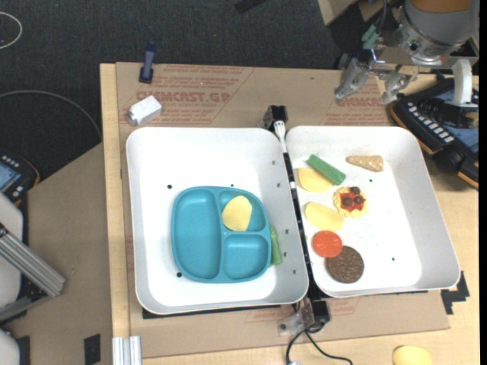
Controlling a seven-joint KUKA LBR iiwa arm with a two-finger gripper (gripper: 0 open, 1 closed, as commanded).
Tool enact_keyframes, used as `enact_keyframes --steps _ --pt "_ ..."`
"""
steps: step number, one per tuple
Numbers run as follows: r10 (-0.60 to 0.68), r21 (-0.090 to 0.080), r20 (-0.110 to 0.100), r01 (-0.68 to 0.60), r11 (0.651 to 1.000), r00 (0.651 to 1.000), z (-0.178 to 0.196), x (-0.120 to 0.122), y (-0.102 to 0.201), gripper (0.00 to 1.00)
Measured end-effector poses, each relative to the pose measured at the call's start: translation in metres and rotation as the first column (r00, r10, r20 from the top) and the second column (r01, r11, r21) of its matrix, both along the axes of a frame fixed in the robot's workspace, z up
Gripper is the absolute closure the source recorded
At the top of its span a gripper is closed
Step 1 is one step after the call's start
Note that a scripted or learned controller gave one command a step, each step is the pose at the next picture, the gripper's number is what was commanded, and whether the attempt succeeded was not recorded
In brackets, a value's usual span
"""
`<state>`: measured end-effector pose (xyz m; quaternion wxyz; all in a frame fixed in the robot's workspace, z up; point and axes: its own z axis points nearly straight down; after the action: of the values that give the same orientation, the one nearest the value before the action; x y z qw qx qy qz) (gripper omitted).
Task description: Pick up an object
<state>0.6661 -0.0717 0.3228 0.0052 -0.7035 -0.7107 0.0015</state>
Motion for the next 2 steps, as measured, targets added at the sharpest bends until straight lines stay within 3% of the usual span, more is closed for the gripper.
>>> enact_keyframes --steps 1,2 --pt "-0.016 -0.013 0.028 0.017 1.000 0.999 0.142 -0.012 -0.072 0.00" --pt "-0.011 -0.002 -0.004 0.011 1.000 1.000 -0.006 -0.021 -0.056 0.00"
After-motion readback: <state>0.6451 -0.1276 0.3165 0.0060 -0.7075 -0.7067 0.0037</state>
